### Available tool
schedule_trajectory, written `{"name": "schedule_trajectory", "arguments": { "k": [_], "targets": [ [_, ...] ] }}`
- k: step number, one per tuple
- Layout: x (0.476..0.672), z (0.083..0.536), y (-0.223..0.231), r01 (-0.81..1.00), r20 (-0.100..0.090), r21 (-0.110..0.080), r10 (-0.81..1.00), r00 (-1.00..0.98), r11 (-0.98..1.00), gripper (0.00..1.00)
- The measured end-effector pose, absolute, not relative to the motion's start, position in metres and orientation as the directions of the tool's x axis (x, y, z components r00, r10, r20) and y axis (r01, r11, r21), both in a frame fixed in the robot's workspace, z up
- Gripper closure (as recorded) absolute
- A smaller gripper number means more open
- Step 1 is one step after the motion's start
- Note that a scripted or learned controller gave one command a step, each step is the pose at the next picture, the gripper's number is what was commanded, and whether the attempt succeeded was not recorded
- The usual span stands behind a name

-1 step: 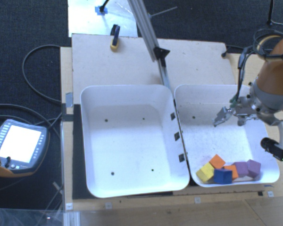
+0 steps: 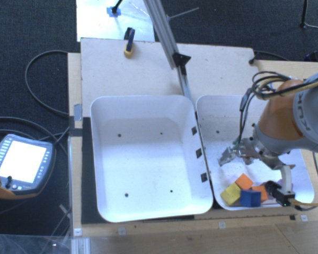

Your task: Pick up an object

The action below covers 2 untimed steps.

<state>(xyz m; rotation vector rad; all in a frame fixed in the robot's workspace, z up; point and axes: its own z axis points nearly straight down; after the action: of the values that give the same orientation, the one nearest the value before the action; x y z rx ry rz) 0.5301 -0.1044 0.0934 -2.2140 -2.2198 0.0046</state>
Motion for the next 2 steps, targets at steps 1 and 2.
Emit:
{"name": "schedule_trajectory", "arguments": {
  "k": [1, 2],
  "targets": [
    [0.494, 0.213, -0.171, 1.0, -0.005, 0.01, 1.0, 0.003, -0.003, 0.0],
    [0.557, 0.09, -0.165, 1.0, 0.001, -0.002, 1.0, -0.006, 0.006, 0.0]
  ]
}}
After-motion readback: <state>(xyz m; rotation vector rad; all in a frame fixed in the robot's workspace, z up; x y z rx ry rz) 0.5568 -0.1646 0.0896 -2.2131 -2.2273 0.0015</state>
